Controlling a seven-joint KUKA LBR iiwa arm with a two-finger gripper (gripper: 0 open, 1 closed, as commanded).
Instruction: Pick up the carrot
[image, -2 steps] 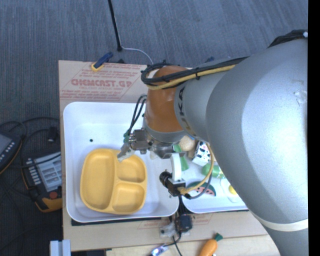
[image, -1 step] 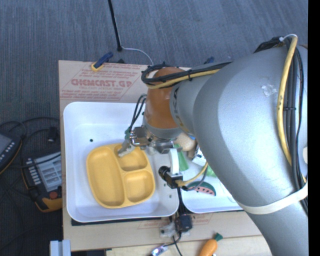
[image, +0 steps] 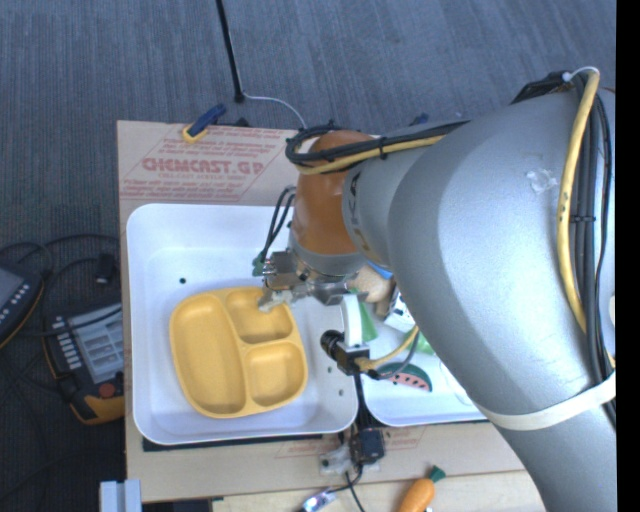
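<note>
Over the left bin (image: 150, 240), near its middle divider, the hand (image: 285, 290) hung at the upper right corner of a yellow tray (image: 235, 350). Wrist hardware and cables hid its tips, so I could not tell whether it was apart or together, and nothing could be seen held in it. Above it sat the orange band (image: 325, 205), and the grey arm (image: 500, 230) swept in from 3 o'clock, covering most of the right bin (image: 420, 405). A watermelon slice (image: 410, 378) peeked out just under the arm in that bin.

The carrot (image: 418, 493) lay outside both bins, on the bare surface (image: 200, 170) at the bottom edge of the view, well apart from the hand and off toward 5 o'clock from it. Its long axis ran at a slant, orange body toward 7 o'clock and green top toward 1 o'clock. As I judged it, the coming move would have to carry the hand out over the near bin wall and down toward that front strip, with the jaws turned across the carrot's slant.
</note>
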